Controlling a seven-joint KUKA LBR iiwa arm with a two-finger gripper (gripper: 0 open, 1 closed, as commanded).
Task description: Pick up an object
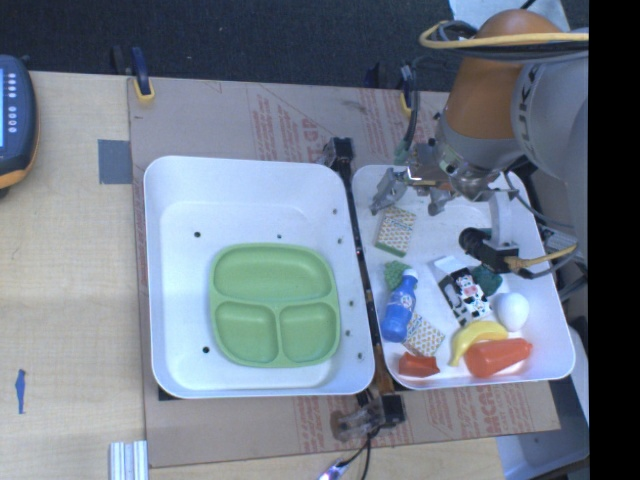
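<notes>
The tool (411, 194) hangs with fingers spread apart above the patterned card (395, 231); nothing gripped.

The setting is appearing to be a robotics lab: a wooden desk (70, 298) is carrying a clamped cardboard sheet (250, 118), two white bins (165, 268) are sitting on it, and cables (500, 38) are trailing off a grey industrial arm (550, 108).
</notes>
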